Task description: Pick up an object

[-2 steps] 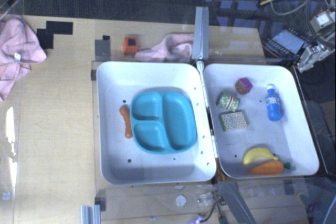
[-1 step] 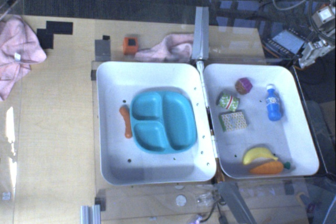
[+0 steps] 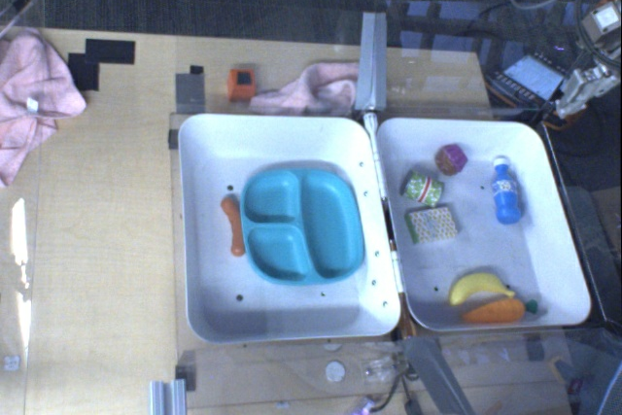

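Right white bin: blue bottle well apart from pincer, pincer's state unclear.

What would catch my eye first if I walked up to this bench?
Probably the bright blue divided plate in the left bin, with a small orange stick lying beside it. Next, the right bin holding a blue bottle, a banana touching a carrot, and a purple ball.
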You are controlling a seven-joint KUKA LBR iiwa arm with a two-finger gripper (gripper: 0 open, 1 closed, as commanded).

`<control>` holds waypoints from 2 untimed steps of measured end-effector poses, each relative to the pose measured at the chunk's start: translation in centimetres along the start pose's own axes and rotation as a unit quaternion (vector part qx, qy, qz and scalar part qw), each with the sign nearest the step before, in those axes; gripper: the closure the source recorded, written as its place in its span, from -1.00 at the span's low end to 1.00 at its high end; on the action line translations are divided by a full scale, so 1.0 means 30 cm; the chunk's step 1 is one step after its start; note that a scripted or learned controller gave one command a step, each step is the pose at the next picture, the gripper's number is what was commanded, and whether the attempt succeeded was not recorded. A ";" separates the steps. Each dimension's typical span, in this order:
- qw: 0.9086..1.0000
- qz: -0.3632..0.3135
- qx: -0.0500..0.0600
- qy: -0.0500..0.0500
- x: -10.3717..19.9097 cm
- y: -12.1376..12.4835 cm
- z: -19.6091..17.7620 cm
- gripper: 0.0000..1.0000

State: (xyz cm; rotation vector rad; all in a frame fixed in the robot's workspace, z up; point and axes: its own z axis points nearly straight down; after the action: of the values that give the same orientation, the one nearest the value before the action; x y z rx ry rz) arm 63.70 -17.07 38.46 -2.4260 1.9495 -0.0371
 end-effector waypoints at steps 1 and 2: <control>0.940 -0.341 -0.010 -0.003 0.016 -0.029 -0.010 1.00; 0.939 -0.343 -0.002 0.001 0.009 -0.042 -0.054 1.00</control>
State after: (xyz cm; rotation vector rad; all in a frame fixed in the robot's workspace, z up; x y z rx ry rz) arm 64.92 -17.06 40.14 -2.9615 1.0026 -0.0480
